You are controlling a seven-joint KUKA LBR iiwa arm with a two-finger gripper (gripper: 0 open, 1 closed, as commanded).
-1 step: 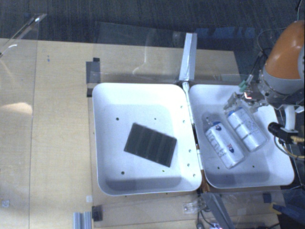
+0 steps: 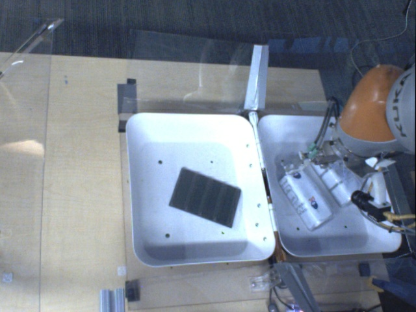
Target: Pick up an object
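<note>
- Layout: two shallow white bins sit side by side on the wooden bench (image 2: 78, 194). The left bin (image 2: 146, 142) holds the only loose item visible, a flat dark rectangular pad (image 2: 205, 197). It lies flat on the bin floor near the middle, rotated at a slant to the bin walls and touching none of them
- Arm position: the arm (image 2: 374, 112) reaches in from the right and hangs over the right bin (image 2: 286, 132). The gripper (image 2: 305, 197) is a silver cylindrical assembly over that bin's floor, well apart from the pad, with the dividing walls between them
- End effector state: cannot be determined. The fingertips are not resolved against the white floor, and no item is seen within the assembly
- Step in hand, as judged: approach. No object is secured, so the task is at its start
- Recommended travel: raise the tool above both rims before crossing to the left bin, so the wrist cabling (image 2: 383, 216) clears the divider
- Recommended grasp: the pad is thin and low. Align the closing axis across its narrow dimension, matching its slant, and descend vertically over its centre
- Risk: a thin flat item offers little edge. Expect it to slide or stay down; confirm it lifts off the floor before declaring success
</note>
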